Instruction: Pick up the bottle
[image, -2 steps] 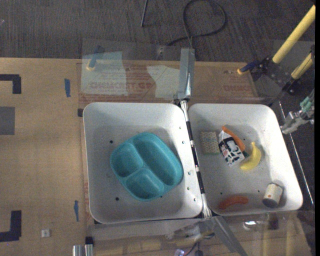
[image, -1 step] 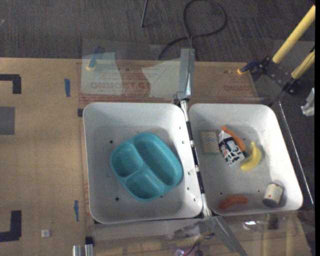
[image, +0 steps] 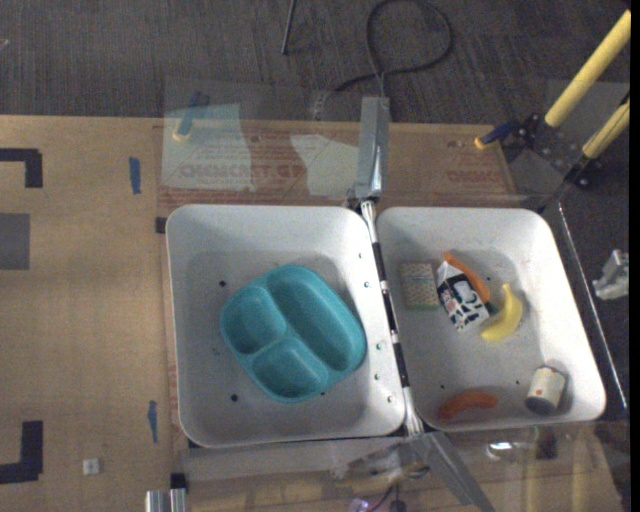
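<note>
Over the bench, from the fixed camera looking down at a slant, two shallow white bins sit side by side on a brown board, their inner walls touching along a metal divider.

The left bin carries a teal sectioned plate, lying flat near its middle and well apart from the work at hand.

The right bin holds the loose pieces. The bottle, judged to be the small pale cylinder with a dark end, lies on its side near the front right corner, close to the bin's sloping wall. Its small size in frame leaves that reading uncertain. It probably rests there because a round body rolls down to the low edge of the floor. An orange sausage-shaped piece lies near it along the front wall, apart from it.

Farther back, a black-and-white patterned carton lies touching an orange strip, with a banana just beside it and a small greenish pad on its other side. This cluster is well apart from the bottle, leaving open floor around it on the inner side.

Whether the gripper is released or clenched cannot be told from this frame. The pick looks not yet begun. The nearby wall may crowd a descent, and a lying cylinder could roll away when touched.
</note>
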